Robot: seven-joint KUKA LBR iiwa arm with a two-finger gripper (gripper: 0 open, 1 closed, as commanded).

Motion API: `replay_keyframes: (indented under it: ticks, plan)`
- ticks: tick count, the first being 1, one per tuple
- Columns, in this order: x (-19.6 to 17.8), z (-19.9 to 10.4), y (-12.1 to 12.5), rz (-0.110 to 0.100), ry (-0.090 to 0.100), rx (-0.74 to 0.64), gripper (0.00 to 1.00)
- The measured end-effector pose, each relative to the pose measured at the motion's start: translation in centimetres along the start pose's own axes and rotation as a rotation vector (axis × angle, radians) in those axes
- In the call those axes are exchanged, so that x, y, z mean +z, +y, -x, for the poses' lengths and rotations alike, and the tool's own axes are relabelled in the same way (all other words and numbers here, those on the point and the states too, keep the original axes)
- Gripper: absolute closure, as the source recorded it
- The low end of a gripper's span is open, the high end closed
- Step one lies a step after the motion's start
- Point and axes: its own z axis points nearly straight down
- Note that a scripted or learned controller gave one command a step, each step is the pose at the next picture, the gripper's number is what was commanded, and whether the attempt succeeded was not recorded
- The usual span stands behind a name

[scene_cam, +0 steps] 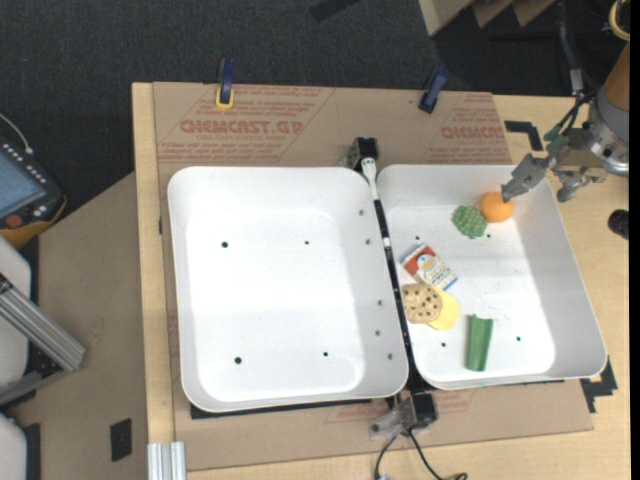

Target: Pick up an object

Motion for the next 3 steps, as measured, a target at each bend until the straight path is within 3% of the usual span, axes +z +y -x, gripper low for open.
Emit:
replay_keyframes:
  ticks: [1,2,3]
  plan:
    - [-1.1,0.0,0.1,0.004,-0.002,-0.001,1.00]
    - [-19.7,1.5,0.4,0.020,-0.009,-0.001,1.00]
    - [-20.0,3.1,-6.8,-0.001,0.000,0.004,1.00]
